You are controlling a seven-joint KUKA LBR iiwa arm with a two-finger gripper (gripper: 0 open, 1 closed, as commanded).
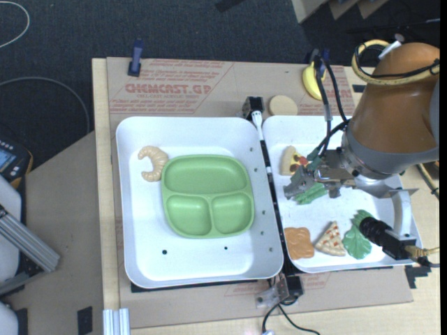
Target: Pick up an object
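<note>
My gripper (305, 182) hangs low in the right shallow white bin (405, 208), just over a long green pod-shaped toy (309, 194); whether I hold it, I cannot tell. The left white bin (133, 187) bears a green three-compartment plastic tray (207, 195) beside a tan croissant toy (153, 162). Both bins sit on a brown printed cardboard sheet (174, 86) above dark carpet (70, 19).
</note>
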